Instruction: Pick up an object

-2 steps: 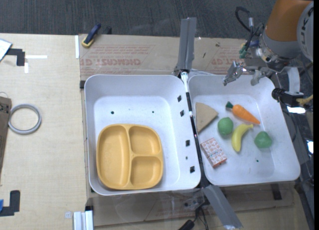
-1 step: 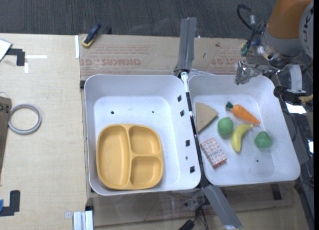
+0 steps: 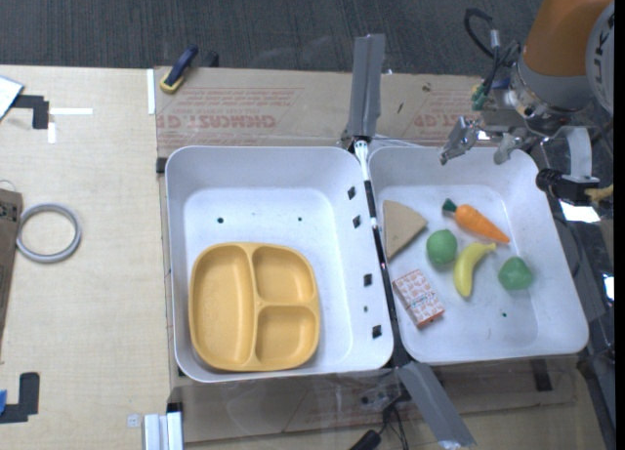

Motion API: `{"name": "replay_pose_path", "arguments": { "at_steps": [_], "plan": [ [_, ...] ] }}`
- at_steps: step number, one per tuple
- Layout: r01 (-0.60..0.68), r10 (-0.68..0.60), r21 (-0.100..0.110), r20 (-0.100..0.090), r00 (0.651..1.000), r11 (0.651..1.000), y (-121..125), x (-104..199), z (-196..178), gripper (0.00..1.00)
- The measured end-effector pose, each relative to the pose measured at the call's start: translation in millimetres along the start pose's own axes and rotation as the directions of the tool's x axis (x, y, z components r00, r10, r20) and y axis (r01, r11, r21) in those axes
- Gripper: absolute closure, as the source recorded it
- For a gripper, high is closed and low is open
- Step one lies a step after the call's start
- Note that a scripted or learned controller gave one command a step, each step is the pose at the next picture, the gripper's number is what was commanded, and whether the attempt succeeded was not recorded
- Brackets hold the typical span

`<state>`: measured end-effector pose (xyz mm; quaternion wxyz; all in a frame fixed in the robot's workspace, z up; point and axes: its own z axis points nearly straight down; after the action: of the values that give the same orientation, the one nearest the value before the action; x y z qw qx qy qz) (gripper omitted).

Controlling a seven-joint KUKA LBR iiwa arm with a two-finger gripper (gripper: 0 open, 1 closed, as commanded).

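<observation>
The right bin (image 3: 547, 333) holds several toy foods. A tan wedge of bread (image 3: 402, 226) lies at its left. To the right are an orange carrot (image 3: 479, 224), a green lime (image 3: 441, 247), a yellow banana (image 3: 471, 268) and a second green fruit (image 3: 515, 273). A small pink patterned box (image 3: 418, 299) lies near the front left. My gripper (image 3: 479, 146) hangs over the bin's far rim, above and behind the carrot. It is open, and nothing is between its two fingers (image 3: 453, 148).
The left bin (image 3: 195, 184) holds a yellow divided plate (image 3: 256, 305). A grey post (image 3: 365, 87) stands between the bins at the back. A roll of tape (image 3: 46, 232) lies on the bench at the left. Cables hang by the arm on the right.
</observation>
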<state>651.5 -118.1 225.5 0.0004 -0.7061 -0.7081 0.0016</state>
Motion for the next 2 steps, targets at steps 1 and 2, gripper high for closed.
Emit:
{"name": "replay_pose_path", "arguments": {
  "at_steps": [1,2],
  "plan": [
    [0.161,-0.161,-0.001,-0.001,0.987,0.987,-72.4,-20.2,88.6,0.00],
    [0.149,-0.149,-0.002,0.000,0.989,0.989,-50.2,-69.5,134.3,0.00]
  ]
}}
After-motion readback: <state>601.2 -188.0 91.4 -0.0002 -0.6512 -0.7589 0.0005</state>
